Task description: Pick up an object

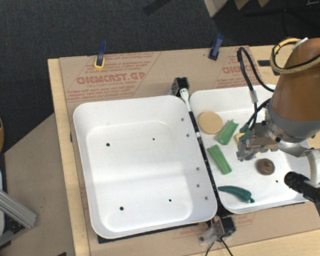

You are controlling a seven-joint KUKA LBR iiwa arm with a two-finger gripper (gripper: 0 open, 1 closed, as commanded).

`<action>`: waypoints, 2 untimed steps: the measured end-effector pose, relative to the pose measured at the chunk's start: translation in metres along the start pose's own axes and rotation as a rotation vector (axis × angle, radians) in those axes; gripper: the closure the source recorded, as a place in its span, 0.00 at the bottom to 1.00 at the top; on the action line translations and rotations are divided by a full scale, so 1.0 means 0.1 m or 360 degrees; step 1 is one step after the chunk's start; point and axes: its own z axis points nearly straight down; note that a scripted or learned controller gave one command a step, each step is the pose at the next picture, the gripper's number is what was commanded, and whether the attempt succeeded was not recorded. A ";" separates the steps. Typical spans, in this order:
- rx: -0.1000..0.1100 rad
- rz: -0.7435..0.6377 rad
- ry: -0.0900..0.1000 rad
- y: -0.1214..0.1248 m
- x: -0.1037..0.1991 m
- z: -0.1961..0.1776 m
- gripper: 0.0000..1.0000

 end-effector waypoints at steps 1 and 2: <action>-0.0018 -0.0018 0.0003 0.01 0.43 -0.43 1.00; -0.0006 -0.0014 0.0003 0.00 0.64 -0.37 1.00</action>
